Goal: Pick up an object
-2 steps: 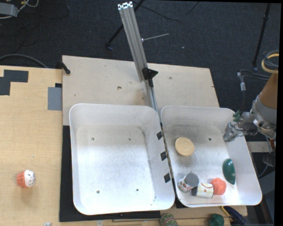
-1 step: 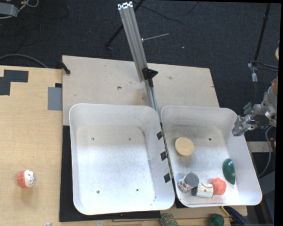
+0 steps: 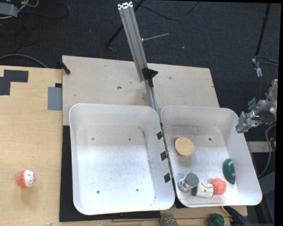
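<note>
Bench: pale wood boards over a dark floor, carrying two shallow white bins side by side, the left bin (image 3: 80, 131) in the lower middle of the frame and the right bin (image 3: 244, 151) at lower right.

Candidate objects: all lie in the right bin. A tan disc (image 3: 184, 146) sits alone near its centre; a green oval (image 3: 229, 170) rests by the right wall; a grey cup (image 3: 191, 179), a white cylinder (image 3: 204, 190) and an orange ball (image 3: 218, 186) crowd together along the lower edge, touching or nearly so.

Gripper: the gripper (image 3: 249, 119) hangs at the right side of the frame, just over the right bin's upper right rim, well apart from every object and holding nothing. Whether it is spread or pressed together, I cannot tell.

Risk, cluster: a descent into the three crowded items would likely nudge neighbours aside or land on two at once, so the pinch could slip.

Risk, disc: it looks flat and low, so a grasp may skate over it.

Risk, rim: the green oval lies close to the wall, which could block one side of the grasp.

Strays: an orange-and-white toy (image 3: 26, 178) lies on the wood at lower left; two greenish items (image 3: 216, 221) sit below the bins.

Hard to see: the arm is cut off by the right side of the frame; the gripper is small and blurred against clutter.
</note>
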You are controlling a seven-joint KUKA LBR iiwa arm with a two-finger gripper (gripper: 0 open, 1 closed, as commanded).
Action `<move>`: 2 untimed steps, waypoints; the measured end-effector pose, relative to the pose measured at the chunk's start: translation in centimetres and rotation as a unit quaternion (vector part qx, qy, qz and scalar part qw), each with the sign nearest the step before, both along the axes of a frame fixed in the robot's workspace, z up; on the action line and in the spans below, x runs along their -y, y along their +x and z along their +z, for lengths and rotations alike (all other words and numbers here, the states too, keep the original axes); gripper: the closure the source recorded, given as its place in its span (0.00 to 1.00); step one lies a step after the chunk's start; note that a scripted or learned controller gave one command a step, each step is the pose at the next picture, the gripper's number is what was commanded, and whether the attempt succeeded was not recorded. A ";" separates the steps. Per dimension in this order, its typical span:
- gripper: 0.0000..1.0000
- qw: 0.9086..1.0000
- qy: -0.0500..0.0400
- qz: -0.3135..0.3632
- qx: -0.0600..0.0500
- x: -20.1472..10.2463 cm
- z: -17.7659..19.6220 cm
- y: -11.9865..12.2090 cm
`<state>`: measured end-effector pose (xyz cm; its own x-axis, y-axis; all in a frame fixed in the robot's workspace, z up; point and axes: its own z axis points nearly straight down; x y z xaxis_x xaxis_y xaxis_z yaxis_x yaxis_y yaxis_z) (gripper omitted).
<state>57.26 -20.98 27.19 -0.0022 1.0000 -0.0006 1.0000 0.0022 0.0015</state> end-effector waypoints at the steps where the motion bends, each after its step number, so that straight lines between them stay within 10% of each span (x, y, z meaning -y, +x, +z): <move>1: 1.00 1.000 0.002 0.001 -0.002 -5.0 0.3 -0.9; 2: 1.00 1.000 0.002 0.001 -0.004 -9.8 -1.7 -2.3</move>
